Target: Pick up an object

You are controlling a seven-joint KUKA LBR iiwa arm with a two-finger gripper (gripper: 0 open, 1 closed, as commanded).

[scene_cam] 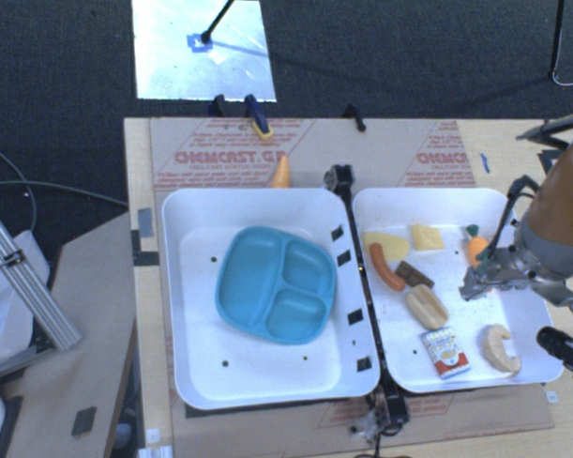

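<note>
Hovering over bare floor near the right bin's [492,195] right edge, the pincer's [478,284] grip is unclear.

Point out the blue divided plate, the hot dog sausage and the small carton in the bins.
blue divided plate [275,285], camera view, center ridge.
sausage [385,267], camera view, middle of its length.
small carton [445,350], camera view, top face.

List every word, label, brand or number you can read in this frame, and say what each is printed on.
"CHEMCAST GP" in red, on the brown protective sheet under the bins, left of the orange piece: the final letters are blurred.
A second red print on the same sheet above the right bin: it looks like the same brand, too blurred to confirm.
Small carton in the right bin: red and white print, too small to read.
</note>
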